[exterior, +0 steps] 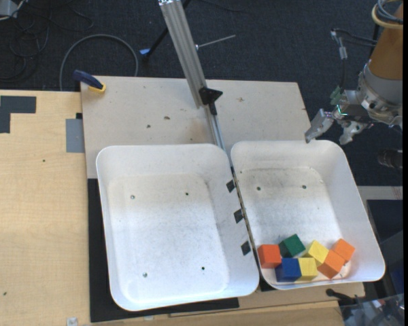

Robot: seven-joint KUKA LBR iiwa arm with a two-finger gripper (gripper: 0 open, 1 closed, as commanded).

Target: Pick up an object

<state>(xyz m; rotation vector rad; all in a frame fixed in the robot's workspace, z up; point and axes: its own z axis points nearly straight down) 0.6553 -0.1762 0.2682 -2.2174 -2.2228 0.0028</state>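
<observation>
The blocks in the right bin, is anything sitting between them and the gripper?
Nothing visible does. The gripper hangs above the right bin's far rim with fingers spread, and the blocks are clustered in its near corner, with bare bin floor between.

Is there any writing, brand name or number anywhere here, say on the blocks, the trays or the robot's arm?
None that can be read.
Blocks: plain coloured faces, no letters or numbers.
Right tray and left tray: only dark specks and scuffs, no print.
Arm: an orange band, no legible label.
Metal rail: a small checkered tip, a pattern and not text.
</observation>
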